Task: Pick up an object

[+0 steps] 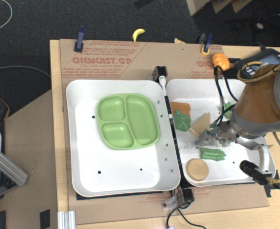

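I am down low in the right bin [254, 87], trying to pick up a toy. My gripper [211, 136] sits in the middle of a little pile. I cannot tell how my gripper is set, because my own arm hides it.

A green toy [212, 153] lies just near of my gripper. A tan block [200, 123] is just to its left and a bit far. A round tan toy [197, 169] sits near the front wall. A leafy green toy [181, 121] and an orange piece [181, 108] lie further left. The green plate [128, 121] is in the left bin [82, 161].

I think I should grab, then lift slowly and check.
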You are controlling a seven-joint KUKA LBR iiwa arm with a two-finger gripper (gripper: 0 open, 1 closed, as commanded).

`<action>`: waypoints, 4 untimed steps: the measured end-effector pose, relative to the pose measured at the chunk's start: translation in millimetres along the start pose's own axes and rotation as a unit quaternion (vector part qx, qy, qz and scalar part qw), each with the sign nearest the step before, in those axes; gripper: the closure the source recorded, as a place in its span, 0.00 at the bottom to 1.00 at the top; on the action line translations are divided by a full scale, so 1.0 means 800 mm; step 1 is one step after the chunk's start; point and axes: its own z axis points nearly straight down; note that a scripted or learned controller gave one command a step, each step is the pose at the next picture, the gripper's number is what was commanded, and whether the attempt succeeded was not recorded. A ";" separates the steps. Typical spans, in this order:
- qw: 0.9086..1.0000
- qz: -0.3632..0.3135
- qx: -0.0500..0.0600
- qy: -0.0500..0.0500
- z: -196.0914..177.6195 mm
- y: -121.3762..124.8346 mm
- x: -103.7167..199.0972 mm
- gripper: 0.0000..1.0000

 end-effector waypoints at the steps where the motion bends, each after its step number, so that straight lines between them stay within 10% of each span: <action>1: 1.000 0.001 -0.006 -0.001 0.040 -0.022 0.028 0.00; 2: 1.000 0.003 -0.011 -0.005 0.036 0.020 -0.060 0.00; 3: 1.000 -0.001 -0.005 0.000 0.038 -0.025 0.022 0.00; 4: 1.000 0.001 -0.009 -0.002 0.025 -0.022 0.017 1.00</action>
